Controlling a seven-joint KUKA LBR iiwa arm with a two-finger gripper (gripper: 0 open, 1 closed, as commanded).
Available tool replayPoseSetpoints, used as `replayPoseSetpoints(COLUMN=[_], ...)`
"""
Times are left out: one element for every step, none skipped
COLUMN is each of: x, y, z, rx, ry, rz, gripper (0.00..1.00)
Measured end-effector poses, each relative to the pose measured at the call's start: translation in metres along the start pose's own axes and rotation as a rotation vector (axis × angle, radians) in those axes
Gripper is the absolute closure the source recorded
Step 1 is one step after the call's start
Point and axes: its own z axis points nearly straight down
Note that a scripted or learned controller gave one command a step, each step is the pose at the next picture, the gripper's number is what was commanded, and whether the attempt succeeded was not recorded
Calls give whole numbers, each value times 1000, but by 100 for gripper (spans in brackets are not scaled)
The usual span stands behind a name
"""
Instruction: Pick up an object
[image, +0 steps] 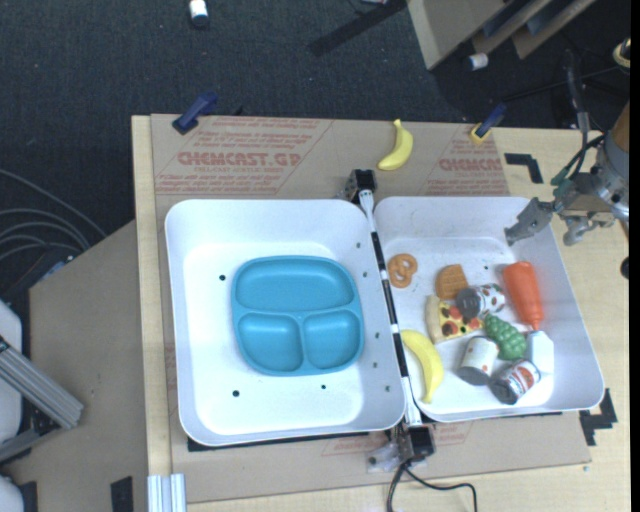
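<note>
The end effector (548, 222) hangs over the upper right corner of the right bin (440, 215), its two grey fingers spread apart with nothing between them and touching none of the objects. One finger (524, 224) slants down-left over bare white bin floor; the other sits closer to the wrist.

The objects to pick lie clustered in the lower half of that bin: a smooth orange carrot (523, 293), tapered, just below the end effector; a twisted brown pretzel (402, 269) near the left wall; a tan cracker-like piece (451, 280); a pizza slice (450, 321) with coloured toppings; a knobbly green vegetable (506, 337); a glossy yellow banana (427, 364) against the divider; and small cylindrical cans (518, 379).

The left bin (200, 240) holds a matte blue plastic tray (296, 313) with three compartments. A second banana (398, 148) rests on the brown counter (290, 150) above the bins.
</note>
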Motion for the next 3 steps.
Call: replayPoseSetpoints(x=[-12, -12, -12], y=[69, 70, 70], z=[151, 140, 140], rx=[1, -2, -1], ry=[1, -1, -1], rz=[-1, -3, -3], gripper=[0, 100, 0])
